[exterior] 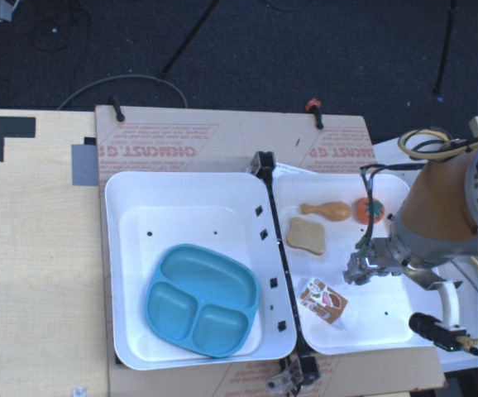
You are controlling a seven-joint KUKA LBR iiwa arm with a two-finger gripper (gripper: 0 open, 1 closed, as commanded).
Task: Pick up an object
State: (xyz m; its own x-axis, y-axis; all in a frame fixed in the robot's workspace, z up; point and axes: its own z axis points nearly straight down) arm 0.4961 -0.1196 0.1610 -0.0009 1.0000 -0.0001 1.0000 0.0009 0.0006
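The gripper (361, 270) hangs at the right of the frame over the right-hand bin (388, 337), above bare floor between the objects; whether its jaws stand wide or narrow I cannot tell, since they blur into a dark grey lump. Candidate objects lie to its left: a slice of toast (306, 236), a drumstick (326, 211), an orange toy (369, 211) at the upper rim (its shape unclear), and a printed packet (324, 300) lower down. A straight descent from here would likely close on nothing. The flat packet and toast could slip from the jaws. The arm's body hides the bin's right side. The blue tray (202, 298) fills the left bin (123, 222).
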